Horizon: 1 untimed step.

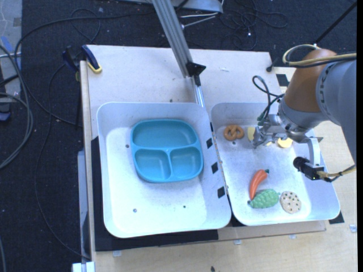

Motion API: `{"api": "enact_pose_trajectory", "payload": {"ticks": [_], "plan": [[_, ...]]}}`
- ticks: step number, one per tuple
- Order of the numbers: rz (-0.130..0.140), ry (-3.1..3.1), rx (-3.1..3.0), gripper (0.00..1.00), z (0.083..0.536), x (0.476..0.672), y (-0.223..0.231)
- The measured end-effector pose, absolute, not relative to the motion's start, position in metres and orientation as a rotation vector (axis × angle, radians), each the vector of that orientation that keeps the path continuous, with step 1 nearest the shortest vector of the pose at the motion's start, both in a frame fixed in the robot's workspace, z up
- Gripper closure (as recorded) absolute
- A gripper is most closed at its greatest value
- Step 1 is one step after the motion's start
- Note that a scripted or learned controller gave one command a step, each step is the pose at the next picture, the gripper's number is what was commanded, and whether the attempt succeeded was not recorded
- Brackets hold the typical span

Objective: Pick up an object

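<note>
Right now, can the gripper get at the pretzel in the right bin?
Probably yes. The gripper hangs in the right bin just beside the pretzel, which lies alone on bare floor; the carrot lies apart from it.

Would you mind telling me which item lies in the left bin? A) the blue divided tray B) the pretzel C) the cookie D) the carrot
A: the blue divided tray sits in the left bin, while the pretzel, carrot and cookie lie in the right bin.
</note>
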<state>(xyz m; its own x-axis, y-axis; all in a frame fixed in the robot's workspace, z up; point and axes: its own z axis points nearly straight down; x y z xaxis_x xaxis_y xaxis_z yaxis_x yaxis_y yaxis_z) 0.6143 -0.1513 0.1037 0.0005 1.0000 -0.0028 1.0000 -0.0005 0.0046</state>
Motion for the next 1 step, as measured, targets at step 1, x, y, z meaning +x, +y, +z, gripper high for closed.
{"api": "enact_pose_trajectory", "payload": {"ticks": [1], "plan": [[0.005, 2.220, 2.215, 1.00, 0.1545, 0.6259, -0.1510]]}}
